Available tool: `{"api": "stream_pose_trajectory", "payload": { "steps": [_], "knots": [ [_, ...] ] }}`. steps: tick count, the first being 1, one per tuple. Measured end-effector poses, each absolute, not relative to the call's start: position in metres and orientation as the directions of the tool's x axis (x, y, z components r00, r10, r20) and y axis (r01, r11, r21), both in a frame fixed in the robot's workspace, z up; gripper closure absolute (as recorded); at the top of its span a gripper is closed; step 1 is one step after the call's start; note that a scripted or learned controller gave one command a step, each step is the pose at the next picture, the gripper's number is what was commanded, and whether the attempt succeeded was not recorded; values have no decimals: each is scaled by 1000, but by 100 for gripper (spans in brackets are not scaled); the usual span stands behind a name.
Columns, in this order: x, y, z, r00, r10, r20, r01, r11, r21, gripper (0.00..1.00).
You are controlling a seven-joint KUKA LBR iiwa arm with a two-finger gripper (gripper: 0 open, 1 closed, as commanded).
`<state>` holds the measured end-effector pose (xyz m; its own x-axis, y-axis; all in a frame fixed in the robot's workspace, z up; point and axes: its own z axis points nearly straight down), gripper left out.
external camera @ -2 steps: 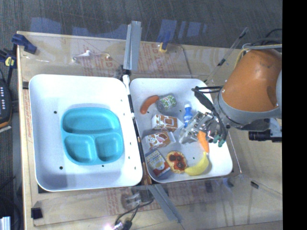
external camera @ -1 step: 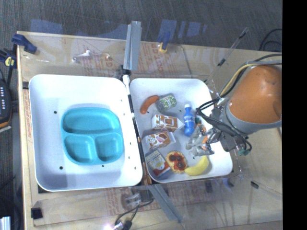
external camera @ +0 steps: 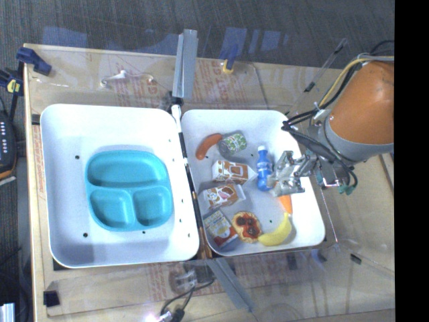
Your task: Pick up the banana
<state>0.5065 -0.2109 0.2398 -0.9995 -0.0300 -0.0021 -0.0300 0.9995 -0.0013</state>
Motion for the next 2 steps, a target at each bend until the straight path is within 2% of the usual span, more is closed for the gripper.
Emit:
{"api": "stream_pose_trajectory", "payload": {
  "steps": [1, 2],
  "knots": [
    [506, -159, 109, -992, -126, -5, -126, 992, -2, 100],
    [485, -211, 249, -991, -137, -4, -137, 991, -3, 100]
  ]
}}
